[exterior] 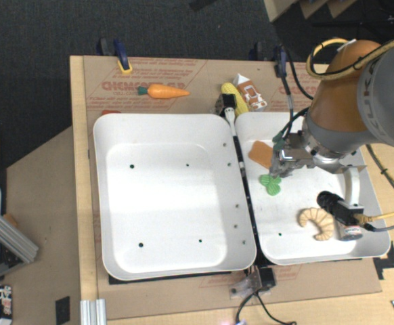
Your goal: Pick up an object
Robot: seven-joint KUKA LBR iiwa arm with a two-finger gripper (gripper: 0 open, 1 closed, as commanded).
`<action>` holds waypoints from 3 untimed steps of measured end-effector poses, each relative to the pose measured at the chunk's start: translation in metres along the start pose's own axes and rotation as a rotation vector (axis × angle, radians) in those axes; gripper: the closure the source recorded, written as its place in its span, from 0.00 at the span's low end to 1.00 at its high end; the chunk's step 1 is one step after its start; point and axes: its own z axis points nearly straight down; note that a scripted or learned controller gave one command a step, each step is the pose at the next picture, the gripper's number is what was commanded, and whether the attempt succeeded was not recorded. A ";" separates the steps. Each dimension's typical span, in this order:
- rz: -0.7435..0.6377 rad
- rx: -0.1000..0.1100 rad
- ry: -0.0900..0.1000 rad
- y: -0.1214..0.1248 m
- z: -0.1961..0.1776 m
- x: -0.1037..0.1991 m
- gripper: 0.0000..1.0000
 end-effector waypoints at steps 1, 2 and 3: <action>0.006 -0.012 -0.009 0.024 -0.069 -0.126 1.00; -0.011 0.007 0.007 -0.022 0.004 -0.026 1.00; -0.015 -0.011 0.003 0.038 -0.029 0.065 1.00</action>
